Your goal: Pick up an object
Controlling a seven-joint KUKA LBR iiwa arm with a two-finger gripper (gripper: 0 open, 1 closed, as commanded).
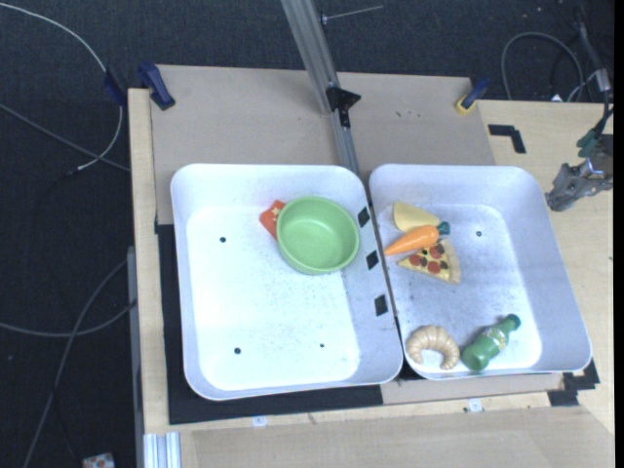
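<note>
Taking the green bowl [317,234] as the landmark: it sits in the upper right part of the left bin [210,359], close to the wall that bin shares with the right bin [561,291].

Nearest the camera, down and right of the bowl in the right bin's front corner, a tan croissant [435,345] lies just beside a green bottle [489,343]. The bottle is tipped on its side with its cap end pointing up and right, and whether the two touch is hard to tell.

Farther back, directly right of the bowl across the shared wall, an orange carrot [413,240] lies slantwise on top of a pizza slice [433,260], hiding the slice's upper edge. A yellow piece [411,215] lies just behind the carrot; the carrot covers its lower side, so its full shape is unclear.

Tucked against the bowl's upper left rim is a small red-orange object [271,218]. The bowl hides most of it, so what it is cannot be made out.

Far right of the bowl, beyond the right bin's outer wall and level with its back corner, the gripper [568,188] hangs over the bench, well apart from every object. The picture's edge cuts off the arm, and the claw is too small and dark to tell whether it is released or clenched.
</note>
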